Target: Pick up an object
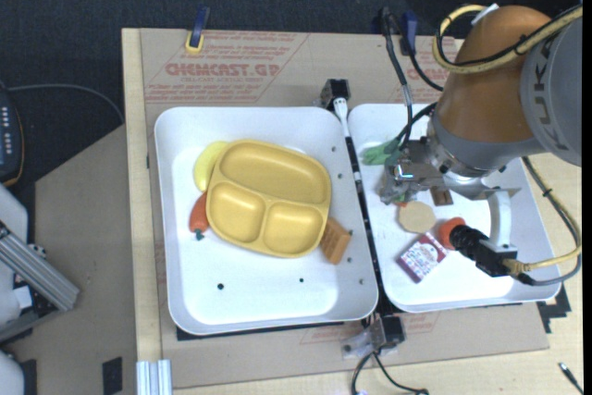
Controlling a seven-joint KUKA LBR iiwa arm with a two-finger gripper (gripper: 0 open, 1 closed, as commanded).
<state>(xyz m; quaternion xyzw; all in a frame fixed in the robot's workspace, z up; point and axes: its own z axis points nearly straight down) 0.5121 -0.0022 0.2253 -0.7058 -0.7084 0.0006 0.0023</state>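
The gripper [400, 182] is being held low in the upper left part of the right bin [527, 287], close to the wall beside the left bin [176, 199]. Whether it is released or clenched cannot be told, since its tip is being hidden by the wrist hardware.

A tan round disc [416, 217] is being shown lying flat just below the gripper; whether the two are touching cannot be told. A green piece [377, 152] is being partly covered by the gripper at its upper left. A small brown piece [442, 196] is being shown just to its right, under the wrist. An orange-red piece [450, 228] is being shown just right of the disc, and a red-and-white packet [422, 257] is lying tilted just below the disc. The upper right of this bin is being covered by the arm [490, 79], which is reaching in from the right.

In the left bin, a yellow divided plate [268, 197] with three compartments is being shown near the middle. A yellow piece [207, 164] is being partly hidden under its upper left edge. An orange-red carrot-like piece [199, 216] is being shown against its left edge, and a brown block [335, 242] is lying tilted at its lower right edge.

Both bins are being borne by a brown board [240, 69] with red lettering, and a blue-and-yellow clamp [196, 32] is being shown at its far left edge.
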